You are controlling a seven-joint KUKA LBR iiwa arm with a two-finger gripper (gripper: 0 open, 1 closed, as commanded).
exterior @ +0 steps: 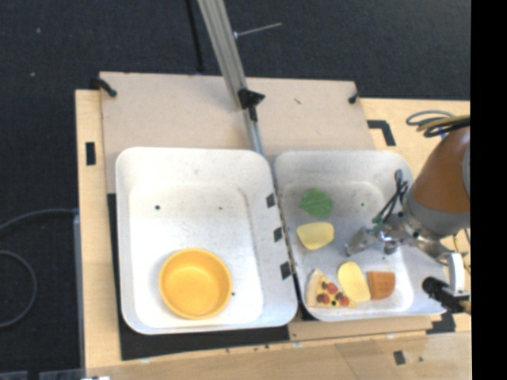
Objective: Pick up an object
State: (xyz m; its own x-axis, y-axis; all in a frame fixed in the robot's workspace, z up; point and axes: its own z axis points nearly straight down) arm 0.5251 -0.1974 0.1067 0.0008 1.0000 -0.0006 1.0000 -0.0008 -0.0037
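Your gripper (358,242) hovers in the right bin (348,165), fingers seemingly parted and holding nothing, between the yellow wedge (315,235) and oval piece (352,282), so you're approaching: pick one, descend, close.

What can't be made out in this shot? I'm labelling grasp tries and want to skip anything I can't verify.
- Gripper, camera view: too small and blurred to tell open from shut, or whether it touches anything.
- Arm: cut off by the right edge.
- Right bin: its right rim is covered by the arm.
- Speckled piece: too small to identify.
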